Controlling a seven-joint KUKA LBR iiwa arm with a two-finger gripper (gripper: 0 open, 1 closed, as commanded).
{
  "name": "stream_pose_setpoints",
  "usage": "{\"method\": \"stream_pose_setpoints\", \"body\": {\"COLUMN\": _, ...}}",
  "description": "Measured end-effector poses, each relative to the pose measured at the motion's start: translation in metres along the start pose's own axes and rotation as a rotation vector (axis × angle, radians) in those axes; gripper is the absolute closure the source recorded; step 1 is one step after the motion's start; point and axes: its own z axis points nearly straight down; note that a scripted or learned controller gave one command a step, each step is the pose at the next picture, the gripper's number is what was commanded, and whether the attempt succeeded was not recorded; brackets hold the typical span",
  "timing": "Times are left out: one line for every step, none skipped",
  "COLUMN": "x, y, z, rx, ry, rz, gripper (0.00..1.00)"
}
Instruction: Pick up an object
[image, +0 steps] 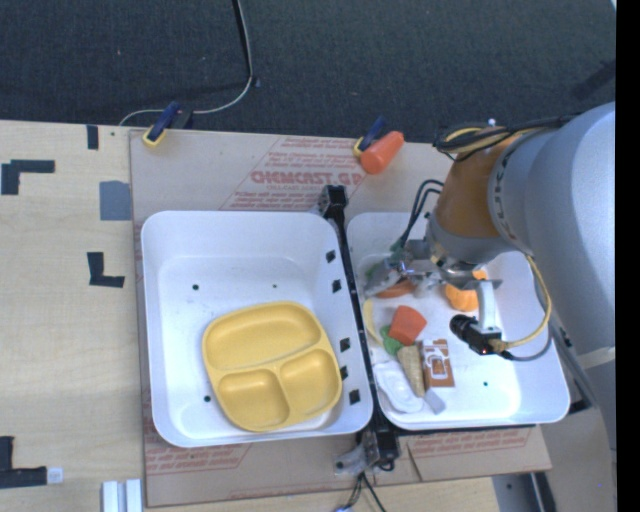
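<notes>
Your gripper (412, 268) hovers just above-left of the red block (407, 323); grip probably unreadable from here.

A bulky grey arm (575, 200) with an orange wrist band (468, 195) and yellow cables (545, 300).

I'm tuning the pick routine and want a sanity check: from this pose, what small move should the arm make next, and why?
Probably a short straight descent. The gripper hangs over the upper left of the right bin, just above the orange piece, with the red block close below it in the view, so sideways travel risks nudging the pile.
</notes>
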Motion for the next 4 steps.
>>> {"method": "stream_pose_setpoints", "body": {"x": -0.012, "y": 0.016, "z": 0.003, "rx": 0.004, "ry": 0.001, "rz": 0.002, "gripper": 0.0}}
{"method": "stream_pose_setpoints", "body": {"x": -0.014, "y": 0.042, "z": 0.003, "rx": 0.003, "ry": 0.001, "rz": 0.002, "gripper": 0.0}}
{"method": "stream_pose_setpoints", "body": {"x": -0.014, "y": 0.042, "z": -0.007, "rx": 0.004, "ry": 0.0, "rz": 0.001, "gripper": 1.0}}
{"method": "stream_pose_setpoints", "body": {"x": 0.03, "y": 0.014, "z": -0.102, "rx": 0.002, "ry": 0.002, "rz": 0.0, "gripper": 1.0}}
